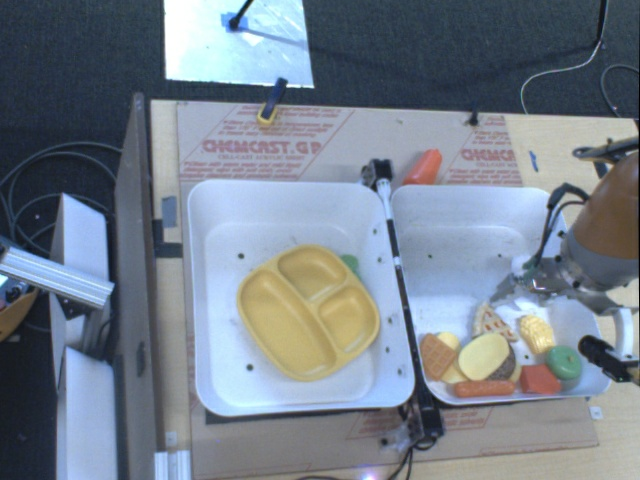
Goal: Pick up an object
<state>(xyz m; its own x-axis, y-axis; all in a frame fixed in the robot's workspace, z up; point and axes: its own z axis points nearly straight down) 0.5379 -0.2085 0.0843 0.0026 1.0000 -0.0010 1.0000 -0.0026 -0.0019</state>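
Looking down on my bench, I see the two white bins side by side. My left bin (215, 268) carries a yellow divided plate (308, 310) lying flat and turned at a slant, with a small green piece (349, 263) peeking out just past its far right rim.

My right bin (450, 218) holds the toy food, all crowded into its near right corner. From left to right I make out a ridged orange waffle piece (436, 355), a pale yellow slice (484, 355) resting on something dark, a long orange carrot (486, 390) along the near wall, a red block (540, 378), a green round piece (564, 360) and a yellow corn cob (536, 332). A pale pretzel-like piece (490, 319) sits just beyond the slice.

My arm (608, 230) comes in from the right over the right bin. Its gripper (522, 280) hangs low, just beyond the pile and near the pretzel-like piece. Whether the fingers are spread or closed I cannot tell; the metal parts there blur against the white floor, and I see nothing held between them.

Beyond the bins, an orange-red object (424, 166) lies on the cardboard by the far edge of the right bin.
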